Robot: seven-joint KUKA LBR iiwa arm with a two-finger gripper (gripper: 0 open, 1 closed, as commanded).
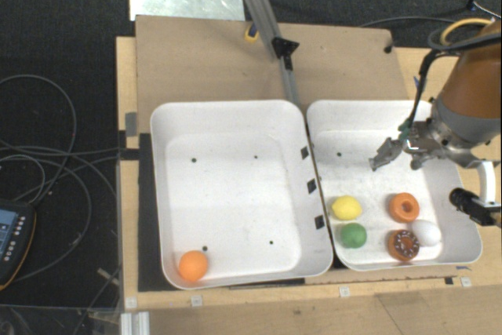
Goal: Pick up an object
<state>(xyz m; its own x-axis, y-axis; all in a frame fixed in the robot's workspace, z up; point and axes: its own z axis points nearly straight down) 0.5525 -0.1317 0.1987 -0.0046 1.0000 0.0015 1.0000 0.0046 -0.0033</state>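
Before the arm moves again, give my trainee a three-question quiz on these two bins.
1. True or false: the orange ball lies in the left bin.
2. Which thing lies closest to the yellow ball? A) green ball B) white egg C) chocolate doughnut
3. Fill in: the gripper hangs over the ____ bin.

Key: 1 true; 2 A; 3 right.

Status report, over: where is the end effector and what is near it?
End effector above right white bin, holding nothing. Round yellow ball and orange ring lie nearer the camera. Path clear.
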